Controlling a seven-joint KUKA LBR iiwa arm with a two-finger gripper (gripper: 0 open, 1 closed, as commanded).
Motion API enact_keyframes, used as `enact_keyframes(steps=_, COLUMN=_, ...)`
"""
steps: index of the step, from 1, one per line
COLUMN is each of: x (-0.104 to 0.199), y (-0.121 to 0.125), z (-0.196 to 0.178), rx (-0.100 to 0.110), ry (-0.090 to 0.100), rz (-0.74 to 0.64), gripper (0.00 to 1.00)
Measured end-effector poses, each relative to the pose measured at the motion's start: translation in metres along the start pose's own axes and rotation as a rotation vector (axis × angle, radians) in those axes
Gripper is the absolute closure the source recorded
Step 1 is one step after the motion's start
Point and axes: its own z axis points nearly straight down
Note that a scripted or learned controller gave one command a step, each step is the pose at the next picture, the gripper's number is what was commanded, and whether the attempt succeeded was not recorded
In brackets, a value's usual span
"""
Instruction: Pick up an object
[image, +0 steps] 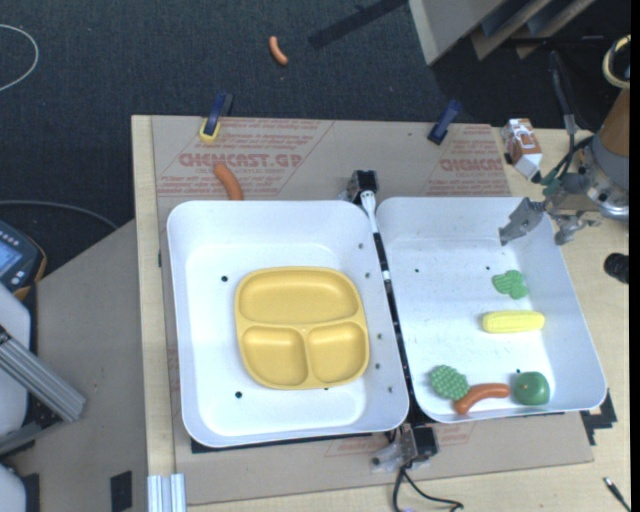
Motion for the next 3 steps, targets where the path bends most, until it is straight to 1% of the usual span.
enact_keyframes(steps=1, x=0.001, y=0.003, z=-0.008, rx=-0.014, ry=-0.004, rz=-0.003, gripper=0.00)
enact_keyframes(steps=2, x=-0.008, y=0.002, z=0.040, rx=-0.009, ry=-0.002, rz=-0.002, gripper=0.00)
enact_keyframes(steps=3, x=-0.012, y=-0.004, z=0.102, rx=-0.007, ry=-0.001, rz=-0.002, gripper=0.00)
